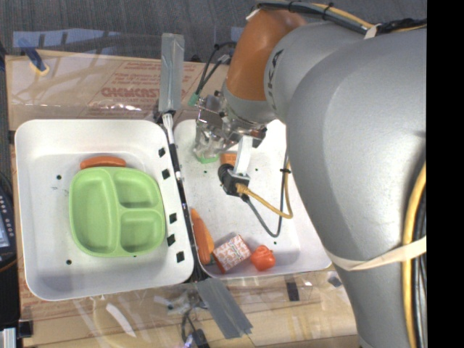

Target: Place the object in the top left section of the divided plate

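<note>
Camera view: cardboard (116,85) reads faint red "CHEMCAST" behind divided plate (116,212).

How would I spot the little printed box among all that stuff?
Start at the right bin, the one the grey arm reaches over, and go to its near edge. The small box lies there between a long orange piece and a round red-orange piece. It alone is boxy, pale, with red print.

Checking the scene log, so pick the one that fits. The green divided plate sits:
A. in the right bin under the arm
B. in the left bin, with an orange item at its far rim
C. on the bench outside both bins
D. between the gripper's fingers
B: the green divided plate lies in the left bin, an orange item beside its far rim.
</note>
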Robot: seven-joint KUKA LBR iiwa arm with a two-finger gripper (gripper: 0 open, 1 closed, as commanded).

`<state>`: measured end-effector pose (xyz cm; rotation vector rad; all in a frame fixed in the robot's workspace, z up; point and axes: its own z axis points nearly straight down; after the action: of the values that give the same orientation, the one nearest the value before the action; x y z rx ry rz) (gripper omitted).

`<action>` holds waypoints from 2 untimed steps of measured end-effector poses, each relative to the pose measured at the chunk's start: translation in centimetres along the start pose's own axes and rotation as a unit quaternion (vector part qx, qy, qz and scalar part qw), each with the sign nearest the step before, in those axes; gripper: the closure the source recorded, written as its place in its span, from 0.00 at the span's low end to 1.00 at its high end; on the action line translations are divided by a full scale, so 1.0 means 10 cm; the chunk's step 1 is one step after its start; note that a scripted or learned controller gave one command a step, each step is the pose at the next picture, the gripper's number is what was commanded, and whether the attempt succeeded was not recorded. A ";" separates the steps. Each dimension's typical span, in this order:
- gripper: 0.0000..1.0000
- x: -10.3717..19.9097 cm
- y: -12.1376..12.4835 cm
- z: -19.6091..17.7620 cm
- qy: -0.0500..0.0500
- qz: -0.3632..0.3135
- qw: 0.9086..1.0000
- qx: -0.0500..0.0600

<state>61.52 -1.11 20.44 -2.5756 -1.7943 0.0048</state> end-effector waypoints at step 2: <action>1.00 0.74 0.06 -0.14 0.000 0.009 1.000 0.000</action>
<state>64.68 5.63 21.79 -2.5918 -1.7710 0.0038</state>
